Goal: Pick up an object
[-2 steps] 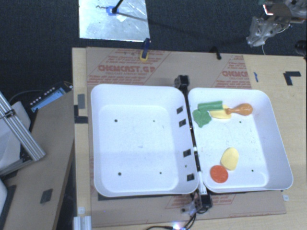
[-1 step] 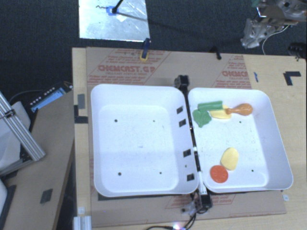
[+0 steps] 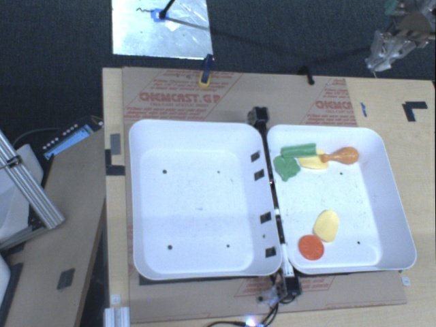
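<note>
Gripper sits top right, well apart from both bins, above the dark floor; too blurry to tell its state. Right bin holds a green piece, an orange spoon-like thing w/ a pale yellow bit beside it, a yellow lump and, touching it, a red disc. Left bin is next to it.

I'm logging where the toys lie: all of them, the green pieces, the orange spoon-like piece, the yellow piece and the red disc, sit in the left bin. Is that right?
Not quite. The camera view shows the green pieces, orange spoon-like piece, yellow piece and red disc all in the right bin, not the left bin.
</note>
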`<state>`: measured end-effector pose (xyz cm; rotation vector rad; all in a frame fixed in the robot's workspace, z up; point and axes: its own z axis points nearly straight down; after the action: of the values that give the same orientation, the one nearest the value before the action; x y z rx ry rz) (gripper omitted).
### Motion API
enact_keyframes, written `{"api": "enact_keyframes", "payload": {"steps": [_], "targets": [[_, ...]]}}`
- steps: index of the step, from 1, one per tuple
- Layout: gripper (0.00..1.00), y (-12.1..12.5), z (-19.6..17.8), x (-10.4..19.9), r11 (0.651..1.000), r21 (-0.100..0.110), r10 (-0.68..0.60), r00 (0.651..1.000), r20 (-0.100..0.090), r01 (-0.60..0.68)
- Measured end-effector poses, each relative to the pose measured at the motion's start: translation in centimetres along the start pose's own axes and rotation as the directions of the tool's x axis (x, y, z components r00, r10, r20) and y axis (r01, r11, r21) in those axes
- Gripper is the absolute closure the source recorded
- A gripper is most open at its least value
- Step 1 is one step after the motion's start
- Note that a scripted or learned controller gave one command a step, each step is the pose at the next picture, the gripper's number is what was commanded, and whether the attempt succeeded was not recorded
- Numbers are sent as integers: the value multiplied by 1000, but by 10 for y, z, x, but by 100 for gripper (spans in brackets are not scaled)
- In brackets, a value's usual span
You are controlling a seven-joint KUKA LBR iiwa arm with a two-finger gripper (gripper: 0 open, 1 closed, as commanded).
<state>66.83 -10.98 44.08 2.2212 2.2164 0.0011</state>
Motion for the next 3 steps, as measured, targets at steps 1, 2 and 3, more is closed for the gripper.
{"api": "enact_keyframes", "payload": {"steps": [1,2,3], "targets": [[100,0,-23,-14,1000,-2,-2,1000,-1,2],[100,1,-31,-2,1000,-1,-7,1000,-1,7],[100,0,-20,11,1000,1,-6,1000,-2,6]]}}
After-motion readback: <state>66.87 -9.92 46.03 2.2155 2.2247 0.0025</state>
